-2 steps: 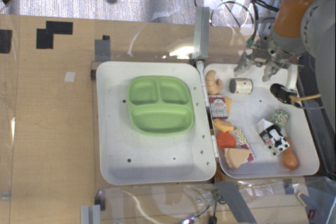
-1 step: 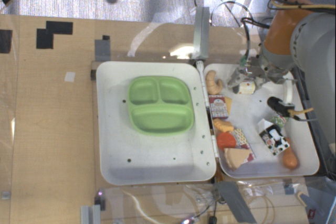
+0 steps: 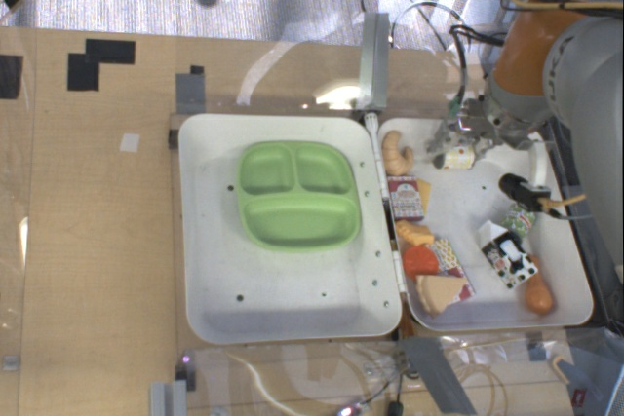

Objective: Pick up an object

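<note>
Now we hang our jaws (image 3: pixel 458 136) low over the upper part of the right bin (image 3: pixel 575 307), right of centre in the frame; whether they are spread or pressed together we cannot tell. Just below them in the picture, touching or nearly so, lies a small pale yellowish object (image 3: pixel 456 157), its long axis running roughly left to right. We judge it the nearest candidate. Further left sits a peanut-shaped toy (image 3: pixel 395 152), and the other toys crowd the lower half. The green divided plate (image 3: pixel 297 194) fills the left bin (image 3: pixel 210 297) on the bench (image 3: pixel 88 258).
</note>
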Controlling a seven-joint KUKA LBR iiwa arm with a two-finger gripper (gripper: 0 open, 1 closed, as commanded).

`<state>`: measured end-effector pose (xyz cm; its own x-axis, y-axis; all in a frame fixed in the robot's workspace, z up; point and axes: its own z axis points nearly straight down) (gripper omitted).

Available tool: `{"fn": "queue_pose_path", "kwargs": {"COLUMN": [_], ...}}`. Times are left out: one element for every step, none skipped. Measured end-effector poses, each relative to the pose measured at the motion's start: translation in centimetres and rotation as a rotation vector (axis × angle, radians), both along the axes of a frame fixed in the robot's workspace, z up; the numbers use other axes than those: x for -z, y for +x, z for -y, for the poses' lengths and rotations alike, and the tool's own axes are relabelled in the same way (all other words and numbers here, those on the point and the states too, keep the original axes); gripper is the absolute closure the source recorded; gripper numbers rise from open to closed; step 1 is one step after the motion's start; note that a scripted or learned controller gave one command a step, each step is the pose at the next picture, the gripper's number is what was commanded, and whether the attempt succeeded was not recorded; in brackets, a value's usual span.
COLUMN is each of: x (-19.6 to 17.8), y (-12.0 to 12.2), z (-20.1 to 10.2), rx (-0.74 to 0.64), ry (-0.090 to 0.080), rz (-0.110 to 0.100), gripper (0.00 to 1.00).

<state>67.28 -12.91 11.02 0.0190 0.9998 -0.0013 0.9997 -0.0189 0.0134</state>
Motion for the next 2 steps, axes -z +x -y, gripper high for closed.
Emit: {"fn": "queue_pose_path", "kwargs": {"x": [-9.5, -7.5], "y": [-0.2, -2.5], "z": [-7.0, -5.7], "rx": [-0.001, -0.288], "ry": [0.002, -0.001], "rz": [-0.004, -0.009], "gripper": [1.0, 1.0]}}
